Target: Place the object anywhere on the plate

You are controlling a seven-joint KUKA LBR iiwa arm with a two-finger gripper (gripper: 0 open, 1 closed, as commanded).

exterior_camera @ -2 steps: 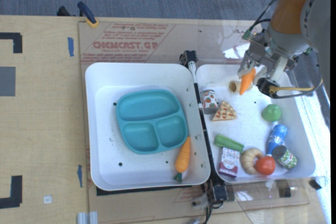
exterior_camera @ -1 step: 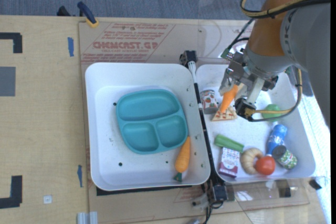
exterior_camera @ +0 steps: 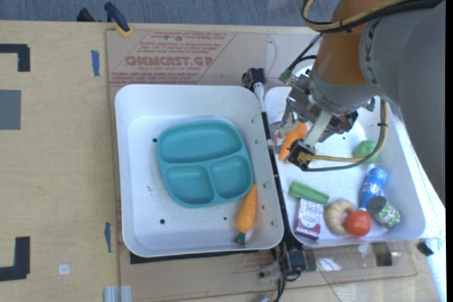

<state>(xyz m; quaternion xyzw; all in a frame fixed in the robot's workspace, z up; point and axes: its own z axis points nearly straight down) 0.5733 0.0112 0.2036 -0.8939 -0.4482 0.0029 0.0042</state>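
Observation:
A teal three-compartment plate (exterior_camera: 203,163) lies in the left bin (exterior_camera: 134,173). Over the left side of the right bin (exterior_camera: 407,152) my gripper (exterior_camera: 297,141) hangs low, pointing down and left. A small orange carrot-like object (exterior_camera: 291,139) shows between its fingers, so the gripper looks shut on it. The object sits close to the divider between the two bins, to the right of the plate. The wrist hides part of the object and the bin floor below it.
A second orange carrot (exterior_camera: 246,211) lies in the left bin just off the plate's lower right corner. The right bin holds a green bean (exterior_camera: 308,191), a red-white carton (exterior_camera: 308,217), a tomato (exterior_camera: 358,223), a blue bottle (exterior_camera: 373,184) and a green lime (exterior_camera: 364,148).

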